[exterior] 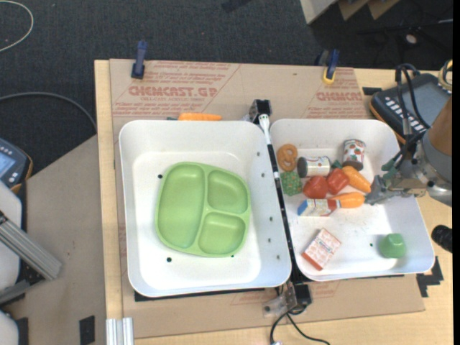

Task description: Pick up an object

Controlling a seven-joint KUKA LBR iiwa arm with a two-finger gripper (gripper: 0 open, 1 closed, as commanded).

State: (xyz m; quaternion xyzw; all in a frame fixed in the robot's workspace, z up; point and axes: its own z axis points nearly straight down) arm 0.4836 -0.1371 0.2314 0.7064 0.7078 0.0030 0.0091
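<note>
- Reaching in from the right, the arm point(438, 149) lowers its gripper point(375, 192) over the right bin point(374, 268), at the right end of a cluster of toys.
- Gripper state: the dark tips sit right next to the carrot point(351, 200); whether they are spread or pinched cannot be told, and nothing is plainly seen between them.
- Cluster, centre of the right bin: red tomato point(316, 187) and red pepper point(336, 181) side by side, an orange piece point(357, 179) just above the carrot, a small blue-and-white carton point(315, 207) below the tomato.
- Upper part of the same bin: pretzel point(287, 155) near the left wall, green leafy piece point(291, 183) below it, a grey can point(314, 167) lying on its side, a printed can point(353, 150) further right.
- Lower part: red-and-white box point(322, 249) lying flat; green cup point(392, 246) well apart, near the right wall.
- Left bin point(140, 250): holds a green divided plate point(203, 209) with three compartments, lying flat.
- Both bins rest on a cardboard sheet point(215, 85) covering the bench.
</note>
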